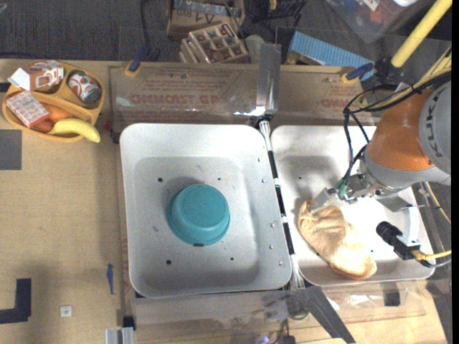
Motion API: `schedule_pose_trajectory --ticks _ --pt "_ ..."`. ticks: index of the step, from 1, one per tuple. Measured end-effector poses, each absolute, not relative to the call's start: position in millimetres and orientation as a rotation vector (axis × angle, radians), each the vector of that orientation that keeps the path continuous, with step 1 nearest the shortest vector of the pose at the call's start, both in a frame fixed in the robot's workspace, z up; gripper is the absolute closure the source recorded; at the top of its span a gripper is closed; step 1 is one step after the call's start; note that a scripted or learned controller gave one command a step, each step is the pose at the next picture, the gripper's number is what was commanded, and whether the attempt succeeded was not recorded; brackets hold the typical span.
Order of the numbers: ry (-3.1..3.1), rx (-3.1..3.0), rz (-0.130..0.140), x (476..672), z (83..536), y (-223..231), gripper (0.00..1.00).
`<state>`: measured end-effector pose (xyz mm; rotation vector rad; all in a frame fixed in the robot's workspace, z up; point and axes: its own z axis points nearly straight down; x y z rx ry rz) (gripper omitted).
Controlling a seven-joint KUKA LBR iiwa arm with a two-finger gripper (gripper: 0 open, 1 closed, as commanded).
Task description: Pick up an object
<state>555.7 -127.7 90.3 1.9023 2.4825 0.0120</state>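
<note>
A crumpled tan cloth (336, 236) lies in the right bin (315, 138), sprawled towards that bin's near edge, and everything else is best placed from it. The gripper (343, 191) sits just beyond the cloth's far edge, low over the bin floor. Whether it touches the fabric cannot be told, nor whether it is clenched or released, and no part of the cloth is seen caught in it. The grey arm (401, 138) with its orange band rises away from the cloth to the right and rear. Left of the cloth, across the wall where the bins meet, the left bin (143, 156) holds a teal bowl (199, 214), turned mouth down near its middle and well apart from the cloth. Far to the cloth's left and rear, on the wooden tabletop (57, 228), stands a yellow dish (14, 110) of toy food with a banana (75, 127) at its near rim.
</note>
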Motion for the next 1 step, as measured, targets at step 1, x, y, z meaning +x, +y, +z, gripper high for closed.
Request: schedule_pose_trajectory --ticks 1 --pt "2.498 1.881 0.013 507.5 90.2 -104.6 0.00"
